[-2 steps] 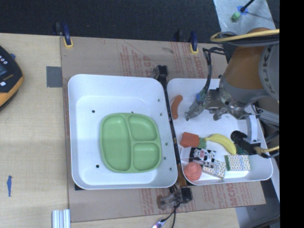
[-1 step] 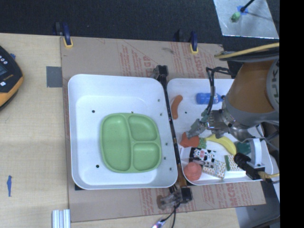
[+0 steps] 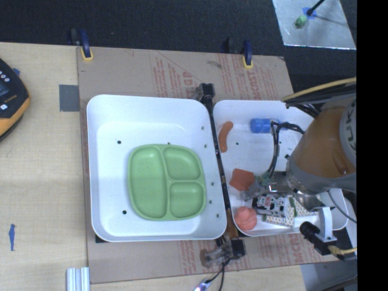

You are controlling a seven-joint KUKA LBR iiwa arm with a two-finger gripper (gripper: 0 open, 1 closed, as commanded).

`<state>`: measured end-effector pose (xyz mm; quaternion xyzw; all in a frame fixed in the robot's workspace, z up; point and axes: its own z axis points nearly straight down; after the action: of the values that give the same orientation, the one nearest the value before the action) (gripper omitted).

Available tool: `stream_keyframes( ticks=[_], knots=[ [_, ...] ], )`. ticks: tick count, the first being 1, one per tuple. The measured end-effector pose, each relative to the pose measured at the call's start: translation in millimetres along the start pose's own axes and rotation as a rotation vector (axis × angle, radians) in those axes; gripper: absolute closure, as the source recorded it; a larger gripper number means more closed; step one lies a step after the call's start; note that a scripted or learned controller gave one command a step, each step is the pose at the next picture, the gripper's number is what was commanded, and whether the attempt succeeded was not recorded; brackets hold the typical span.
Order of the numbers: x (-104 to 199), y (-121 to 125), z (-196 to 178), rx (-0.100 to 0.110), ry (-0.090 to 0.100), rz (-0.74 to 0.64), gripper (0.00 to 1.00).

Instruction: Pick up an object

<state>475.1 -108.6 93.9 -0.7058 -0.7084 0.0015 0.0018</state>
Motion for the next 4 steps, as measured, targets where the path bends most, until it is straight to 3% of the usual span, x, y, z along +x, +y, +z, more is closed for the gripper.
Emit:
stream_keyframes(
  ticks=[1,2,3,4],
  knots=[
    [-0.2,0.3,-10.3,0.001,0.000,-0.005,1.00],
    [21.4,0.6,-97.9,-0.002,0.000,-0.001,1.00],
    [21.4,0.4,-97.6,-0.001,0.000,-0.001,0.00],
    [-35.8,55.4,-0.6,-0.010,-0.003,0.000,0.00]
  ],
)
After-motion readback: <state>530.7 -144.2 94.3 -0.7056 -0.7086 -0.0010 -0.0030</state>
